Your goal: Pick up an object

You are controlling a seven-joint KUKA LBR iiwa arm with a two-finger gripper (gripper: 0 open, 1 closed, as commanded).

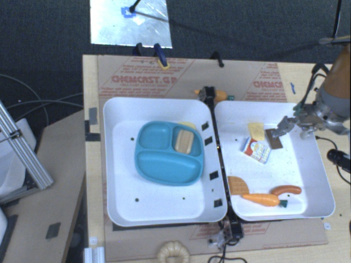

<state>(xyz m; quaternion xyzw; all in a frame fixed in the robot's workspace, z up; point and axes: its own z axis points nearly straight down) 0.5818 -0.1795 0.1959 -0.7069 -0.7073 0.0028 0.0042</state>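
One fixed camera — high above, slanting down on both bins (219,147).

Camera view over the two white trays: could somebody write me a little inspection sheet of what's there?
Surface: bench bearing left bin and right bin.
Job's things: right bin holds carrot, sausage, cracker, small packet, yellow piece.
Clutter: blue divided plate in left bin, tan block in one compartment.
Grippers: tool low over right bin, beside the yellow piece.
Cables: dark cable at left.
Surroundings: dark floor, foil sheet.

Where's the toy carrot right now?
The toy carrot lies in the right bin, near its front edge, just below the sausage and right of the brown cracker.
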